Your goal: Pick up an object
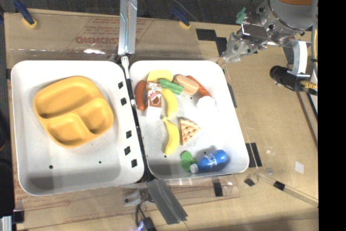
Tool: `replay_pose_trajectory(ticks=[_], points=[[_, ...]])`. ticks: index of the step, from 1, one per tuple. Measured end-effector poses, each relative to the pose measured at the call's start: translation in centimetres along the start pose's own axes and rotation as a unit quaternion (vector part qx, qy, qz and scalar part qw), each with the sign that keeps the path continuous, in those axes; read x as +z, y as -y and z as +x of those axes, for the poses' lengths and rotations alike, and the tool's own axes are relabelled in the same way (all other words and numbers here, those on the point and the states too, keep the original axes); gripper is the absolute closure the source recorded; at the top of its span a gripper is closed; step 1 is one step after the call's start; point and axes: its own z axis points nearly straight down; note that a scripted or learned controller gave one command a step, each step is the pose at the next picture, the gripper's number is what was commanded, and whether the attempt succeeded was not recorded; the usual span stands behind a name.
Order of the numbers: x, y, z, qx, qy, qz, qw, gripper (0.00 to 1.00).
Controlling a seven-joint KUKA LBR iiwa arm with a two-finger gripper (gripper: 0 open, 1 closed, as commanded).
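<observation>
Toy foods (172, 111) lie heaped in the right bin (230, 132): yellow bananas, a pizza slice, a hot dog, a blue bottle, all small, glossy plastic. Camera view: the tool (233, 51) hangs above that bin's far right corner, presumably poised to descend; its state cannot be told.

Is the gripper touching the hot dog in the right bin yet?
Apart. The camera view shows the gripper up by the right bin's far right corner, with bare white floor between it and the hot dog.
</observation>
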Motion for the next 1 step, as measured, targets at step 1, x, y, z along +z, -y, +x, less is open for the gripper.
replay_pose_trajectory(ticks=[1], points=[[-4.3, 4.63, -4.2, 0.092, 0.0, 0.001, 0.9957, 1.0]])
